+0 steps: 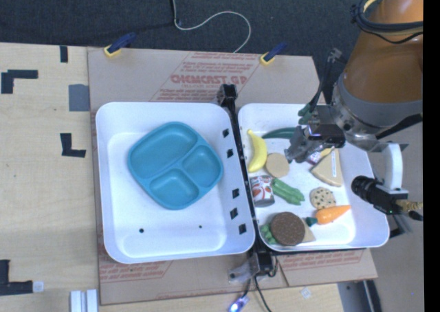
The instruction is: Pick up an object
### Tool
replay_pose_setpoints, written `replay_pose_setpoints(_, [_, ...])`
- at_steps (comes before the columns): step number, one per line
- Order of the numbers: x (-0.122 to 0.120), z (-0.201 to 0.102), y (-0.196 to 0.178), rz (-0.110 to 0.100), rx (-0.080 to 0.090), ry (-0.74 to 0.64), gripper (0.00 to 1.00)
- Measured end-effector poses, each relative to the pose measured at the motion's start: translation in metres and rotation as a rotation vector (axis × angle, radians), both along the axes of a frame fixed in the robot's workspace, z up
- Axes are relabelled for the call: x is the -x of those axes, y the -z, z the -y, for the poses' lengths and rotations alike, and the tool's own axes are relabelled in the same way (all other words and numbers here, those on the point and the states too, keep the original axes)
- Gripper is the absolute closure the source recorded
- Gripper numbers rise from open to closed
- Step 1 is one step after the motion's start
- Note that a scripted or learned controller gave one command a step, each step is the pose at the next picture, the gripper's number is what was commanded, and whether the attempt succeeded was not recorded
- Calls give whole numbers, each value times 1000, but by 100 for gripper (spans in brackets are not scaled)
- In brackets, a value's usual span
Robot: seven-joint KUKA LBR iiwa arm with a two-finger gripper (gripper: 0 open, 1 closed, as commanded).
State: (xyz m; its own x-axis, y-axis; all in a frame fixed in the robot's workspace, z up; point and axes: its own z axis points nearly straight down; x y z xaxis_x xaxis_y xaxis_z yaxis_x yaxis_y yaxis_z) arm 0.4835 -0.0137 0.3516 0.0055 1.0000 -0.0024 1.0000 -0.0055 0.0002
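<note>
- in the right bin (363,234), the gripper (307,147) hangs low just right of the banana (257,152); whether it is open, closed or gripping anything cannot be told.
- right of the banana's lower end lies a tan round piece (278,165).
- below the banana stands a small can (262,190), with a green pod (287,191) beside it.
- further below the banana sit a brown patty (287,228) and a carrot (331,214).
- left of the banana, in the left bin (113,231), rests a blue divided plate (174,164).
</note>
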Motion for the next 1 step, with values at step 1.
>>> replay_pose_setpoints(1, [0, -32, 48, -6, -2, -8, 100])
